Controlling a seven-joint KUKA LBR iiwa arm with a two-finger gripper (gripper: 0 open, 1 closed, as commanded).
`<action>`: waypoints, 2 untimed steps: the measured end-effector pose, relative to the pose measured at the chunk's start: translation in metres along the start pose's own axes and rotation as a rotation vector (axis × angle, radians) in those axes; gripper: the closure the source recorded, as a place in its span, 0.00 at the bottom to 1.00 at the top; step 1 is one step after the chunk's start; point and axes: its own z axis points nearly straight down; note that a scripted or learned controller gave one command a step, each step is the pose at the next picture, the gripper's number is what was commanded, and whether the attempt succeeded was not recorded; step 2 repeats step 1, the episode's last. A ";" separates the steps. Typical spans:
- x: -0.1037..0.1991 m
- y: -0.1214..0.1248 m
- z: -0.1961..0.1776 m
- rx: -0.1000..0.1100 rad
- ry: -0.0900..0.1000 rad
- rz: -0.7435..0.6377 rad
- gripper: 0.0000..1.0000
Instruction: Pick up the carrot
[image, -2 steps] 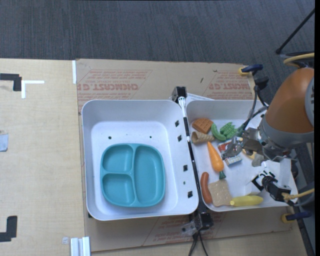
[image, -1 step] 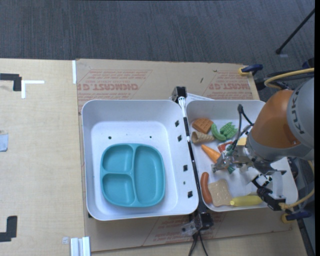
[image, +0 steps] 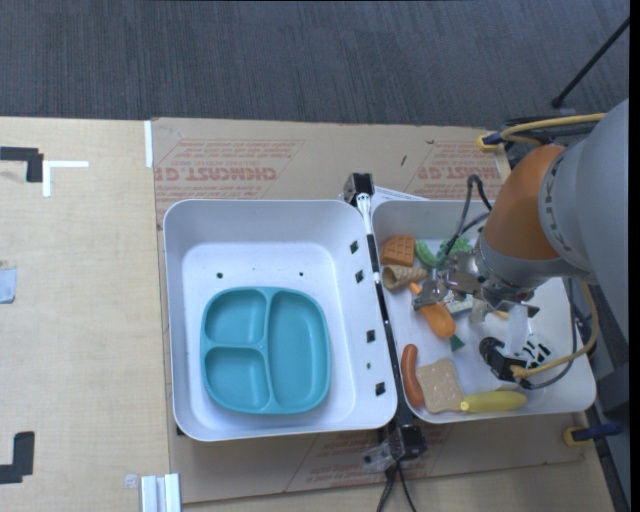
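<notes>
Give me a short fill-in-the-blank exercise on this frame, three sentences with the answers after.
1. The blue divided plate lies in the ____ bin.
2. The carrot lies in the right bin, just below the ____.
3. The sausage lies just to the ____ of the bread slice.

Missing words: left; hand; left

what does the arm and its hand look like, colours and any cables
The arm is a fat, rounded grey body with an orange band above the wrist. Its hand is small, metallic grey and dark. A yellow cable runs along the top.
</notes>
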 end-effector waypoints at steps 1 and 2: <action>-0.001 0.000 -0.008 0.004 -0.001 0.001 1.00; -0.001 0.000 -0.008 0.004 -0.001 0.001 1.00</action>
